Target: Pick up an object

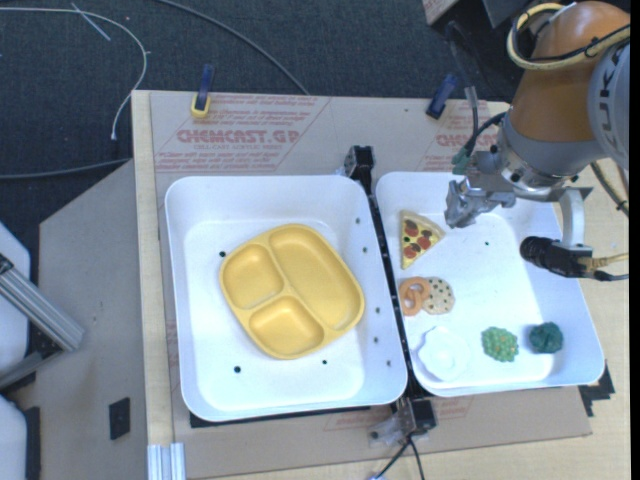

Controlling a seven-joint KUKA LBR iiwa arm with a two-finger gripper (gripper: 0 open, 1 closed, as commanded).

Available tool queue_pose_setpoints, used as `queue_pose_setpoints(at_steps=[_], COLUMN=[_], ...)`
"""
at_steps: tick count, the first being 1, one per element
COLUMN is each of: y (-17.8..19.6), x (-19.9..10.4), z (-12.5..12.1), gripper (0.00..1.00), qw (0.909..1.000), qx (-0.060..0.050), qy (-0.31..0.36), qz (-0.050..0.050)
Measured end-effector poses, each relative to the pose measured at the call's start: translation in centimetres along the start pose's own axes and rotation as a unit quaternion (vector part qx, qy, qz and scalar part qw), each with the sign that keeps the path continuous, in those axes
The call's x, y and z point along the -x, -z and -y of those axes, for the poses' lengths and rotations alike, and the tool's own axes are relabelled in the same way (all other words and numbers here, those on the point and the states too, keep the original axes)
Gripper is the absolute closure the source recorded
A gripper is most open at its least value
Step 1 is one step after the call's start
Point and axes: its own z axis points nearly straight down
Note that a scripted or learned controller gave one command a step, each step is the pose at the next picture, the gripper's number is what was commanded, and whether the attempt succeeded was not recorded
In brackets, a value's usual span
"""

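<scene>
In the right bin (pixel 560 308) lie a pizza slice (pixel 417 237), a pretzel (pixel 412 296) touching a cookie (pixel 438 295), a white disc (pixel 442 353), a light green broccoli floret (pixel 500 344) and a dark green one (pixel 546 338). My gripper (pixel 461 208) hangs over the upper part of this bin, just right of the pizza slice and a little above its level. Nothing shows between its fingers. A yellow three-compartment tray (pixel 291 289) sits in the left bin (pixel 200 218).
A black clamp (pixel 359 160) sits at the top of the divider between the bins. Blue clips (pixel 205 76) (pixel 441 99) hold the cardboard at the back. A black cable piece (pixel 555 255) hangs from the arm over the right bin.
</scene>
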Motion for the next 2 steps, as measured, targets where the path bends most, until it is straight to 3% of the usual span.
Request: queue_pose_setpoints(at_steps=[2], y=[-1.0], x=[-10.9], z=[-3.5], gripper=[1.00], qw=[1.0000], qx=[0.002], qy=[0.001], qz=[0.000])
